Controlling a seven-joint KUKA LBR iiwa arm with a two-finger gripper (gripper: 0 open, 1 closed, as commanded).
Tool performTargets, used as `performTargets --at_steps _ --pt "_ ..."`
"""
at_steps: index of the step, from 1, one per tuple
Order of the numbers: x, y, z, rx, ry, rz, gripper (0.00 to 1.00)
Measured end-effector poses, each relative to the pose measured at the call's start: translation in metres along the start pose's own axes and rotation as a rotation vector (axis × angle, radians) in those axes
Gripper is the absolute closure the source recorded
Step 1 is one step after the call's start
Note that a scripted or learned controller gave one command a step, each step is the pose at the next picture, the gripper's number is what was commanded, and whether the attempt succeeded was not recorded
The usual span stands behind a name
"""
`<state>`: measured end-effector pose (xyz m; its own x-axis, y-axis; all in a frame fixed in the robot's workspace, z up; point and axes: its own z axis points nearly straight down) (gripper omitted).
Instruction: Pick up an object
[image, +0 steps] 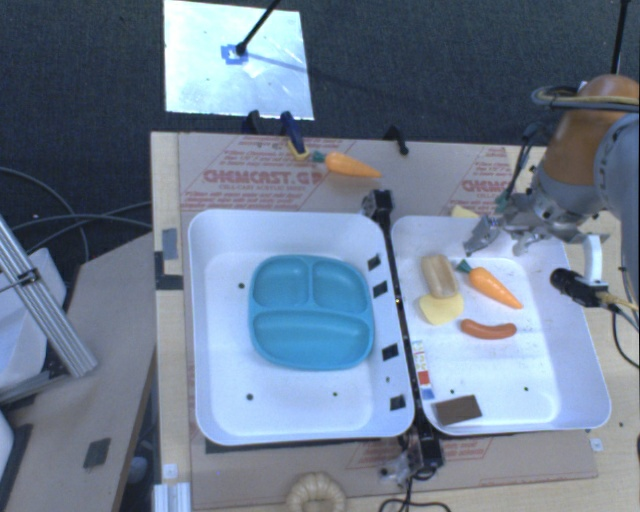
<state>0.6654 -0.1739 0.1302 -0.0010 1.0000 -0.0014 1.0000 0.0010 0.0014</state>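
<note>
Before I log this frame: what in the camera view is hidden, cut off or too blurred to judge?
- Two-finger gripper: blurred and small above the right white bin; finger state unreadable.
- Pale yellow piece at that bin's far rim: partly hidden by the rim, identity unclear.
- Grey arm with orange band: cut off by the right edge.

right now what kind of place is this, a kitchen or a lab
Most likely a robot lab test bench, not a kitchen: two white bins sit side by side, toy food like a carrot lies in one, and a grey arm reaches in.
</note>
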Motion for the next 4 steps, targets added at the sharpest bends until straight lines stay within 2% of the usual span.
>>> performTargets --at_steps 1,2,3,4 --pt "0.001 0.001 0.046 0.0 0.0 -0.004 0.0" --pt "0.001 0.002 0.033 -0.006 -0.001 -0.005 1.0" --pt "-0.003 0.011 -0.014 -0.006 0.0 -0.003 1.0" --pt "0.003 0.011 -0.078 -0.008 0.0 -0.005 1.0"
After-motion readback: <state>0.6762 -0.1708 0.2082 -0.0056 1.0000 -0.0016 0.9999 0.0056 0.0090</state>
